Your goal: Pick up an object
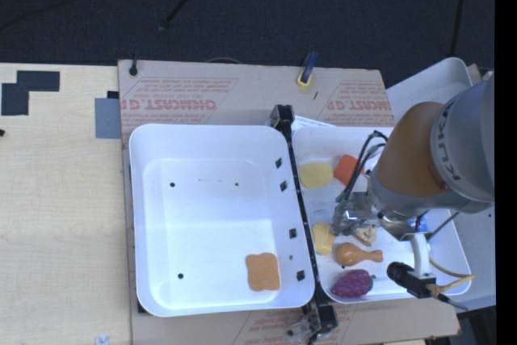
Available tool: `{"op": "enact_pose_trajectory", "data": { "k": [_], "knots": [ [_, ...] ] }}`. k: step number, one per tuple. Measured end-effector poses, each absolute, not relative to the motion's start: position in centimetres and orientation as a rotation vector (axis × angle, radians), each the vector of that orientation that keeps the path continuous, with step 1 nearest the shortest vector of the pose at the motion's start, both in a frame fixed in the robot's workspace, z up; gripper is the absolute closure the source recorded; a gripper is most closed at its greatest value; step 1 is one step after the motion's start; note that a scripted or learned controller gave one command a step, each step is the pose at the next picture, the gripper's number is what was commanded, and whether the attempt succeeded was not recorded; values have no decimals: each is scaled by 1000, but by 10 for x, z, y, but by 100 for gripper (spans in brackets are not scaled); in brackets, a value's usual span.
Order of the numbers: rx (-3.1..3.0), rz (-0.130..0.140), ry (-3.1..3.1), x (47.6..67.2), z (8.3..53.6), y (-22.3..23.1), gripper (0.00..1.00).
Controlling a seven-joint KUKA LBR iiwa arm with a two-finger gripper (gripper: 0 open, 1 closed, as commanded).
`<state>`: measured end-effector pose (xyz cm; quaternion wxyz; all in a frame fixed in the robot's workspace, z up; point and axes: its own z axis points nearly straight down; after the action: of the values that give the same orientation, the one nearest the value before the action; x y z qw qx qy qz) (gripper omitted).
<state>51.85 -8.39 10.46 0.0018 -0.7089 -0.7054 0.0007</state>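
Claw [353, 220] state can't tell, over right bin [460, 254]: purple toy [351, 283] at 6; left bin [153, 174]: orange piece [262, 271] at 5

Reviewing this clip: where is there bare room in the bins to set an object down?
Left bin: bare floor everywhere but its near-right corner, where the orange slab lies. Right bin is crowded: yellow piece, drumstick, purple cluster and the arm.

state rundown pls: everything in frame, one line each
orange flat piece: lying flat, left bin, near its front right corner
yellow piece: lying in right bin
orange-red block: right bin, beside yellow piece
drumstick toy: on its side, right bin
purple grapes: right bin, front edge
gripper: low over right bin
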Motion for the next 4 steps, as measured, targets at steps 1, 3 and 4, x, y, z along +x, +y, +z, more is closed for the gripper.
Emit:
{"op": "enact_pose_trajectory", "data": {
  "k": [1,3,4],
  "knots": [
    [-2229,-1,-2219,559,140,-119,100],
    [-2224,-4,-2219,515,91,-107,100],
    [-2223,-7,-2227,628,89,-110,100]
  ]
}}
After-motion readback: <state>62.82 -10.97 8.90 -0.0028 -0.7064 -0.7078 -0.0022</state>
